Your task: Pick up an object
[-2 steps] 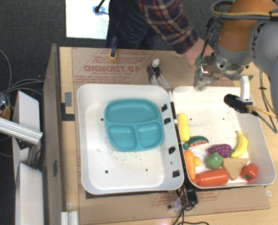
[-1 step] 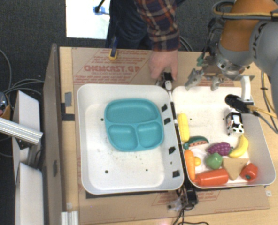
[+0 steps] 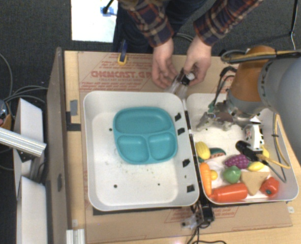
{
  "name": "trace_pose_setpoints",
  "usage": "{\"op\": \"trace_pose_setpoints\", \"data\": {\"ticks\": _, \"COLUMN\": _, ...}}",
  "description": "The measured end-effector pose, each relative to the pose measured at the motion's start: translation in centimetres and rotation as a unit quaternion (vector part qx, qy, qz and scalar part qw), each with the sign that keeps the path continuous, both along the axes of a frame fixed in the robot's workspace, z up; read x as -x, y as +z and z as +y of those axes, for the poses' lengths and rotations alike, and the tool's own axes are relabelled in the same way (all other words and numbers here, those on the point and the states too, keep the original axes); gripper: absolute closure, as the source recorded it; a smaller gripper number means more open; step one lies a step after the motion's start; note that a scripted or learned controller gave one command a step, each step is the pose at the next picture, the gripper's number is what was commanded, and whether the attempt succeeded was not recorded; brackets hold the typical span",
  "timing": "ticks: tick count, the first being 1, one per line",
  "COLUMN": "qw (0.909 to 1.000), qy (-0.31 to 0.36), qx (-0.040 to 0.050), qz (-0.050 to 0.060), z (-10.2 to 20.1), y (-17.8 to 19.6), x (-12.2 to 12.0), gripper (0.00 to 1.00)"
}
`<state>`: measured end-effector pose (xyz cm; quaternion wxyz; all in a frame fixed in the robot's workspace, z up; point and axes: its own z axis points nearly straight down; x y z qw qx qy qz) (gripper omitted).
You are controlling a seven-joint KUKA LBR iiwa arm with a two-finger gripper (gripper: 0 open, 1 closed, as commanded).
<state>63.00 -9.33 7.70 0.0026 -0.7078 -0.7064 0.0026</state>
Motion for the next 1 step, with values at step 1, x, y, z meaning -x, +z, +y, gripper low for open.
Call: {"op": "trace_pose_setpoints", "data": {"ticks": 1, "qw": 1.0, "qy": -0.002, "qx": 0.0003, "qz": -0.002, "z": -4.64, "y": 0.71, "x": 6.7, "gripper": 0.0}}
